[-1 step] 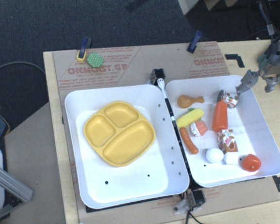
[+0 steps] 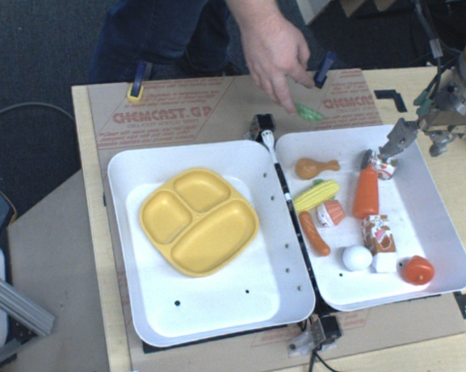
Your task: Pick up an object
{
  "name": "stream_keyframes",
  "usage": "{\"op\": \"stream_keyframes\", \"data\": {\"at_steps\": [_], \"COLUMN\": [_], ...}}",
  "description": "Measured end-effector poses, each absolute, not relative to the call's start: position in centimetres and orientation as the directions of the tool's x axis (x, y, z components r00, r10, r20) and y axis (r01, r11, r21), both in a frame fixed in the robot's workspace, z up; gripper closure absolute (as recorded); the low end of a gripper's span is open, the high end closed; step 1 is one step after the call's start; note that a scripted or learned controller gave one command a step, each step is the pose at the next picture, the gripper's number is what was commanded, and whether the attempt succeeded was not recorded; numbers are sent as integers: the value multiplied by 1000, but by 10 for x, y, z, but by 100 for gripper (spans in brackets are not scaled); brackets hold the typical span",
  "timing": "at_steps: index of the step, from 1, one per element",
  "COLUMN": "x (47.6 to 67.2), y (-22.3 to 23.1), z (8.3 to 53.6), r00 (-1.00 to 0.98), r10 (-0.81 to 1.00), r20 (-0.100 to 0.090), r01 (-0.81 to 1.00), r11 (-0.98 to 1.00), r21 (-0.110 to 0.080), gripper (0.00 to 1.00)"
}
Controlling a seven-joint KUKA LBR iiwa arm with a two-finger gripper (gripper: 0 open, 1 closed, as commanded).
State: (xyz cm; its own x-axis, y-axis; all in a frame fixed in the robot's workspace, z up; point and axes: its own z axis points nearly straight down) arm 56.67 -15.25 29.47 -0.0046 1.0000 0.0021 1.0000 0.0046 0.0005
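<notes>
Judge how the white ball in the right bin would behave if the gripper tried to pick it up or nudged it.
The white ball looks round and smooth, so it would probably roll when nudged and may slip from two fingers. It lies close against the white block and near the sausage, which could limit its rolling.

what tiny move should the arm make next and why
Probably hold off: a person's hand is over the top edge of the right bin, holding something green. Once it leaves, the claw, at the tip of the carrot, could lower onto it.
</notes>
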Motion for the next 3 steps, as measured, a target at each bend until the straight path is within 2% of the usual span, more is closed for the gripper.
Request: {"op": "stream_keyframes", "data": {"at_steps": [1, 2, 3], "x": [572, 574, 534], "y": [-133, -135, -7], "z": [220, 236, 210], "r00": [-2, 0, -13], "r10": [1000, 1000, 1000], "r20": [3, -1, 7], "r01": [1000, 1000, 1000], "r11": [2, 0, 13], "r21": [-9, 3, -7], "gripper": [0, 100, 100]}}
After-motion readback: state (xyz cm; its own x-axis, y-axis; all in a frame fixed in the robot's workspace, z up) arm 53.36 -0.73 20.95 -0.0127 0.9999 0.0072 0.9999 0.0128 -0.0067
